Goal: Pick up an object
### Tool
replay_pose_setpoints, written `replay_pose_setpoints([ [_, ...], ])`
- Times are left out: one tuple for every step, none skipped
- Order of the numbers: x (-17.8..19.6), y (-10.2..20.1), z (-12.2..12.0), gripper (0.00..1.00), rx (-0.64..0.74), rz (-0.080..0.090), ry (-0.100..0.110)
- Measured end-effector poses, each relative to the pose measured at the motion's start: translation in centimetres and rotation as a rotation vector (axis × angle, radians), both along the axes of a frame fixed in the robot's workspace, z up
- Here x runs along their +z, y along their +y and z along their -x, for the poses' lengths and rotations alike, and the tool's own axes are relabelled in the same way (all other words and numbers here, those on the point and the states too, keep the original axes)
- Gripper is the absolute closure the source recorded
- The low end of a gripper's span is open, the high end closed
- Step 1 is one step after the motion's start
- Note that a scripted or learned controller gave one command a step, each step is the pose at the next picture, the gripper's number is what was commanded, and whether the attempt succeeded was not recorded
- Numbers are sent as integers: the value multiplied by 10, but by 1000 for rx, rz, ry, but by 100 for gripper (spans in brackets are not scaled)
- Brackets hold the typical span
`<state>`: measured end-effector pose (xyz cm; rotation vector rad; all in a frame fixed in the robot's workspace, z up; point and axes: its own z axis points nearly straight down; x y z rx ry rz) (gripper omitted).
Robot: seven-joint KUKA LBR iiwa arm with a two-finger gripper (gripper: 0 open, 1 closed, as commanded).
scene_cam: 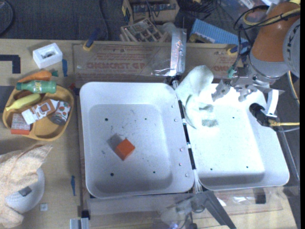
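The pincer (232, 90) hangs seemingly open and empty; it should close squarely over the crumpled white cloth (198, 82) just left.

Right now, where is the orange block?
In the camera view, the orange block lies in the left bin, a little below its middle, touching a small grey block at its upper left.

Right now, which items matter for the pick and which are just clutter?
Job:
- orange block in left bin
- white cloth in right bin
- gripper

Lying about:
- wooden bowl of toy food
- white box
- blue packet
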<state>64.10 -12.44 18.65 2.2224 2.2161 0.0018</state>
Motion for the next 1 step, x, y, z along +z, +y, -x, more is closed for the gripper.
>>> replay_pose_setpoints([
  [-96,24,9,0,94,0,-8],
])
